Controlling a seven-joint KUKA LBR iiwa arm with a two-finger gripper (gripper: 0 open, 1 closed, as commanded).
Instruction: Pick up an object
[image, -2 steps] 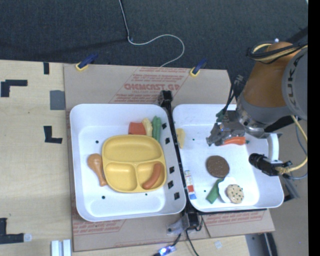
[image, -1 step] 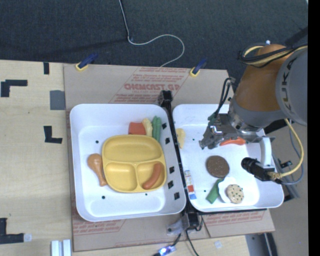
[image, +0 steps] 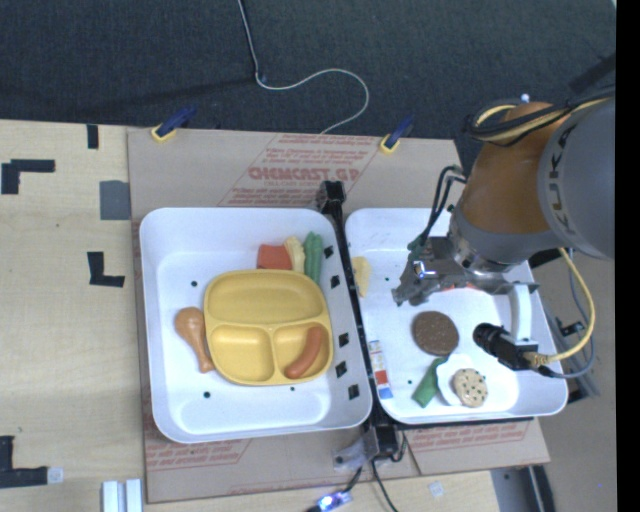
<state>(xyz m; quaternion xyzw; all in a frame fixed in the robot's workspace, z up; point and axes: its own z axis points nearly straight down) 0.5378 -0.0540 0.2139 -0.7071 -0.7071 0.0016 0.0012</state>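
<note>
My gripper (image: 418, 283) hangs over the right bin (image: 385, 232), just up and left of a round brown patty (image: 435, 333). Nothing shows between its fingers. Lower in that bin lie a chocolate-chip cookie (image: 467, 386) and a green bean-like piece (image: 428, 384). A pale yellow item (image: 360, 272) sits at the bin's left wall. In the left bin (image: 170, 250) a yellow divided plate (image: 268, 325) holds a sausage (image: 308, 352). A drumstick (image: 193, 335) lies to its left, with a red piece (image: 273, 257), a corn cob (image: 296, 254) and a green vegetable (image: 314, 256) behind it.
The grey and orange arm (image: 520, 190) covers the right bin's upper right part. A black cylinder (image: 496, 345) with cables sticks out near the bin's right side. A small red and white packet (image: 377, 364) lies by the divider. Cardboard underlies both bins.
</note>
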